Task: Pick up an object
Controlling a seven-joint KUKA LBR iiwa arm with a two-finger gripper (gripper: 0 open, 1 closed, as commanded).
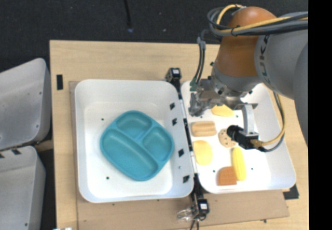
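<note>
the gripper (199,103) hangs low over the far-left corner of the right bin (280,172), and i cannot tell its state from here. the arm (244,53) covers that bin's far end. a tan bread piece (203,129) lies just beside it, a yellow slice (223,111) half hidden under the wrist.

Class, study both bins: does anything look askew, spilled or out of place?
Nothing looks spilled or damaged. The blue divided plate lies flat but turned at an angle to the walls of the left bin. In the right bin, the toy foods lie scattered loosely below the gripper, as expected for picking.
</note>
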